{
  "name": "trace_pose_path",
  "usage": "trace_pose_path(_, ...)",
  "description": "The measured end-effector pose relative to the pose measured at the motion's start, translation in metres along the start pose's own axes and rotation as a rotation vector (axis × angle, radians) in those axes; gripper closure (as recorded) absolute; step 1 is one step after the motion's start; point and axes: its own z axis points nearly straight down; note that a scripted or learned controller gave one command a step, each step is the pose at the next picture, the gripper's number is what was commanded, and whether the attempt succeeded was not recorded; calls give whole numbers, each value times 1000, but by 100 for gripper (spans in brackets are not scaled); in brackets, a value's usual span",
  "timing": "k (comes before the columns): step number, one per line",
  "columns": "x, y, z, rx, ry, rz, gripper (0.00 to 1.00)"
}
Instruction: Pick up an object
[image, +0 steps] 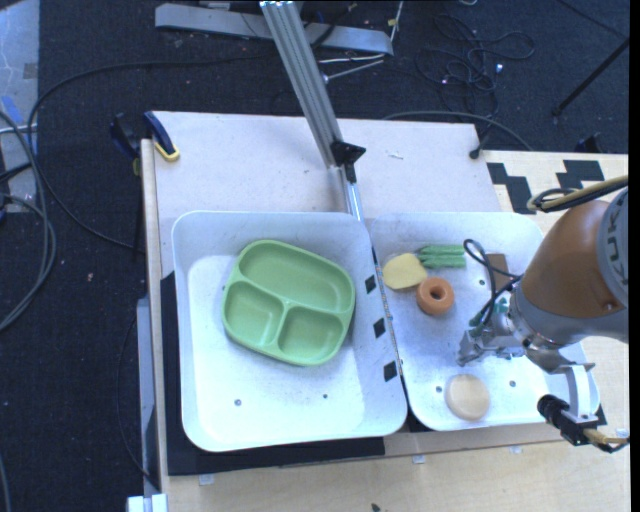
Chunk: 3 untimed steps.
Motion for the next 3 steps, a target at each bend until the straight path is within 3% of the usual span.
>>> trace_pose_path(2, -1, 10, -109, -4, -2, -4, 100)
trace_pose_path(3, -1, 10, -122, -3, -1, -4, 100)
